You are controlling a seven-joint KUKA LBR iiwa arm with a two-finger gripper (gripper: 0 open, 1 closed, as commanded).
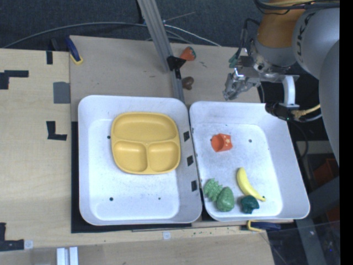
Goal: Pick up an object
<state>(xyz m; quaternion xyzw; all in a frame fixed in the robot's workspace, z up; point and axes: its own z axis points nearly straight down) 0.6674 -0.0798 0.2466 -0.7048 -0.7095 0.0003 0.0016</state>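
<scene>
Gripper point(236, 87) hanging above the bench point(127, 65) just past the far rim of the right bin point(287, 148), under the orange-banded arm point(287, 21). Cannot tell the state of the grasping part: too small and blurred. Nothing seen held. In the right bin: orange cup point(222, 142) near the middle; banana point(249, 184), green toy point(219, 194) and teal piece point(249, 204) close together by the near rim. In the left bin point(91, 164): yellow tray point(146, 142).
</scene>
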